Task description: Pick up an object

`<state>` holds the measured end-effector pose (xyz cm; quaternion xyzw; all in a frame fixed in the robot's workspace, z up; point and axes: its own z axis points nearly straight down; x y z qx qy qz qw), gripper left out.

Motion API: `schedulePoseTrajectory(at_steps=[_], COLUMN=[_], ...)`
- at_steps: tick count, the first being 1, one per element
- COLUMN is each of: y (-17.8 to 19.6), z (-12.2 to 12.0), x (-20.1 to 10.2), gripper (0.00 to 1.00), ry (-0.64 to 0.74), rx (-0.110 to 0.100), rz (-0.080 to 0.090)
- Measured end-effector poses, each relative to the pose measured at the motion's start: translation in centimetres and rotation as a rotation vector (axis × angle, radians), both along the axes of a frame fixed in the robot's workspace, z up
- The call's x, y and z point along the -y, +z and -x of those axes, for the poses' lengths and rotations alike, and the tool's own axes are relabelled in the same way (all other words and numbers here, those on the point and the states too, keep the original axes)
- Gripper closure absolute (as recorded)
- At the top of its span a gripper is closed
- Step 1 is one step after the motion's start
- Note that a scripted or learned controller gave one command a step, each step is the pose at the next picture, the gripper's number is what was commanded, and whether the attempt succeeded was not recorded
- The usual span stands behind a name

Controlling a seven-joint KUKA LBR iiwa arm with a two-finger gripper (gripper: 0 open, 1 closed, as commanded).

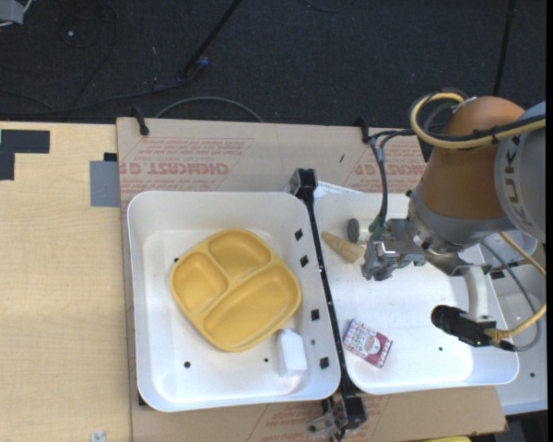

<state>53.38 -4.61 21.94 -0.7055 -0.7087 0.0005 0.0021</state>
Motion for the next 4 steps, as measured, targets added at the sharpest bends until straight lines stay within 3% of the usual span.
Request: schedulePoseTrajectory(at_steps=[2, 3, 4], y=[0.6, -0.3, 0.7], z=[0.0, -1.6, -2.2], x=[-10.2, -15.6, -15.6], gripper=[1.0, 1.0, 1.0], ry=[0.0, 0.001, -0.003], rx=[-0.002, 0.0, 0.0], rz=[0.001, 0.001, 0.003])
